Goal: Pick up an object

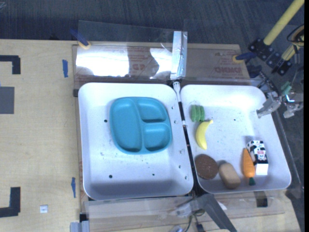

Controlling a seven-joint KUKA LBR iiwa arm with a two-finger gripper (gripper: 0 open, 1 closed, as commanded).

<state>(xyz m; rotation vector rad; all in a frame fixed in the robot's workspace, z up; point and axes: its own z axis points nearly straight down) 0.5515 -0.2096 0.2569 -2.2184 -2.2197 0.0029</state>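
A: Where's the gripper (pixel 276 103)?

B: At the right bin's (pixel 227 98) far right rim, up near the corner. I cannot tell its state from here; nothing is visibly in it.

A: And the things to pick?

B: All in that right bin: green piece (pixel 197 113), banana (pixel 203 134), brown disc (pixel 206 166), potato (pixel 230 174), carrot (pixel 248 164) touching the cow-patterned block (pixel 259 155).

A: Risks?

B: The carrot and block crowd each other near the wall; a descent there may nudge both or clip the rim. The blue tray (pixel 141 124) sits in the left bin.

Wooden bench (pixel 34 144), dark carpet (pixel 145 4)
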